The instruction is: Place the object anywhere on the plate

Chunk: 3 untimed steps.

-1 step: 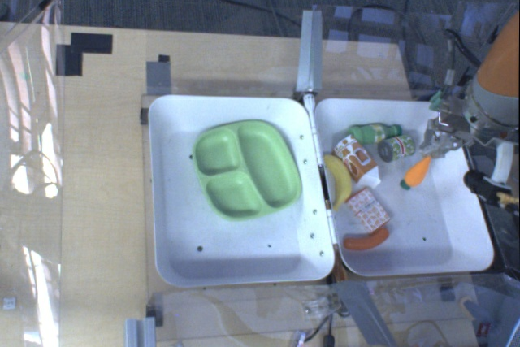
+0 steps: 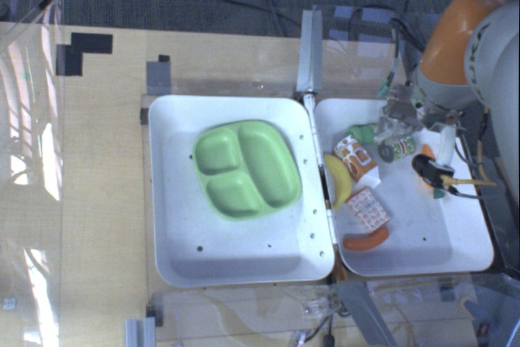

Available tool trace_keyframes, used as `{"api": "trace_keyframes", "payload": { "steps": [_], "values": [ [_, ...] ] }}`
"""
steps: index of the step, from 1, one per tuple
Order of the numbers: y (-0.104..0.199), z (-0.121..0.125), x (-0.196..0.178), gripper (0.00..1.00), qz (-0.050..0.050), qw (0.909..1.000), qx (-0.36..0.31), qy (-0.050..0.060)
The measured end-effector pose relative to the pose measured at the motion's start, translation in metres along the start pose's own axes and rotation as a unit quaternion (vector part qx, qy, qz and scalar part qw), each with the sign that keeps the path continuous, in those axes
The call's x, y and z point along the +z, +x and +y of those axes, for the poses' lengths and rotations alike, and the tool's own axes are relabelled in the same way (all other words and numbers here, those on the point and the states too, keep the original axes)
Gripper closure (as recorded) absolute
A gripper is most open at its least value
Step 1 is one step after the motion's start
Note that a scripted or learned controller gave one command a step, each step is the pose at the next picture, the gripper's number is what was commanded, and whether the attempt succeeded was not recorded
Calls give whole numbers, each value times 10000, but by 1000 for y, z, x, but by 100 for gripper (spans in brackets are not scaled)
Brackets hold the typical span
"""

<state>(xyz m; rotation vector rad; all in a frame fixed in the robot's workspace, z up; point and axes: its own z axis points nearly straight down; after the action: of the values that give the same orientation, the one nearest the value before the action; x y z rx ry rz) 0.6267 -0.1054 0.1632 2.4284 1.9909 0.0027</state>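
- Bench (image 2: 97, 175): light wood, bearing two shallow white bins side by side.
- Left bin (image 2: 175, 256): holds green plate (image 2: 246, 168), three compartments, lying near bin centre, nothing on it.
- Right bin (image 2: 455, 244): holds all loose items, clustered in near-left and upper part.
- Banana (image 2: 337, 179): yellow, lying along left wall of right bin, just beside divider.
- Orange-and-white carton (image 2: 355, 156): just right of banana, touching or nearly touching it.
- Red-patterned packet (image 2: 369, 209): below carton, near banana's lower end.
- Sausage (image 2: 366, 240): reddish-orange, lying crosswise below packet, near front wall.
- Green item (image 2: 362, 133): small, above carton, shape hard to make out.
- Small can (image 2: 402, 148): green-labelled, lying on its side directly under gripper.
- Orange-and-black tool-like items (image 2: 435, 171): right of can, details too blurred to identify.
- Gripper (image 2: 400, 126): low over upper part of right bin, above can and green item, well apart from plate.
- Fingers: open or closed, cannot tell; nothing visibly held between them.
- Arm (image 2: 455, 45): orange band visible at upper right, reaching in from right.
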Motion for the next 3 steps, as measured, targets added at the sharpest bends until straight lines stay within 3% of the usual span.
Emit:
{"api": "trace_keyframes", "payload": {
  "steps": [1,2,3],
  "values": [
    [9,30,58,100,-1,9992,401,-11],
    [77,29,-23,100,1,10000,-21,-15],
    [139,-8,-21,100,3,9989,-466,3]
  ]
}}
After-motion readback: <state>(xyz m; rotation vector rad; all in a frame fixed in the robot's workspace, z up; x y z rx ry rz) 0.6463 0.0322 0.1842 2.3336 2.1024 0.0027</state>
